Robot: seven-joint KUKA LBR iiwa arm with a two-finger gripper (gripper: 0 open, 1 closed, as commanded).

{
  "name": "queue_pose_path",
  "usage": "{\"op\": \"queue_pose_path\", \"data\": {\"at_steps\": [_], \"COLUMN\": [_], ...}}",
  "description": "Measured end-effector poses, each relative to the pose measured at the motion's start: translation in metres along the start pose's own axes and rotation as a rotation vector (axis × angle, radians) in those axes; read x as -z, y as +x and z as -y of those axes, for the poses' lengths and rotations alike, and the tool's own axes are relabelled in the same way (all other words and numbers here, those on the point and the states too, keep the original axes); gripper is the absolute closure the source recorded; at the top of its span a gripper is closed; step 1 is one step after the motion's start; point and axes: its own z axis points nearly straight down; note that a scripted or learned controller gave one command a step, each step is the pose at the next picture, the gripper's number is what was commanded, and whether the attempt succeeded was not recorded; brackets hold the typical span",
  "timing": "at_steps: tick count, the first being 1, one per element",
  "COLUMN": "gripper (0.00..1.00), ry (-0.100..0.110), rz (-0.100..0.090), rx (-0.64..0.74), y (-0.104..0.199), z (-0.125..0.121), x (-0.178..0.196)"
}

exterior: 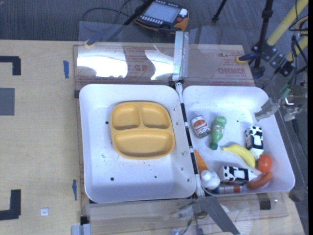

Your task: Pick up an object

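Note:
The right bin (230, 99) holds several small objects. A small can with a red and white label (199, 125) lies next to a green bottle (217, 131). A yellow banana (240, 153) lies in the middle. One black-and-white patterned block (254, 137) sits right of the banana, and another (235, 174) sits below it. An orange-red ball (264, 163) and a red sausage-shaped toy (259, 181) rest in the near right corner. An orange carrot (199, 161) and a white rounded piece (210, 179) lie against the bin's left wall.
The left bin (93, 146) holds a yellow divided plate (142, 129). A grey metal piece with cables (274, 106) hangs over the right bin's right rim. A teach pendant (161, 14) lies beyond the bins. Tripod legs (266, 13) stand at the back right.

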Motion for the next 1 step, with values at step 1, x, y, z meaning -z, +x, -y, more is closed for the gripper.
{"op": "queue_pose_path", "data": {"at_steps": [1], "gripper": [0.0], "ry": [0.0], "rz": [0.0], "rx": [0.051], "y": [0.015], "z": [0.03], "x": [-0.0064]}}
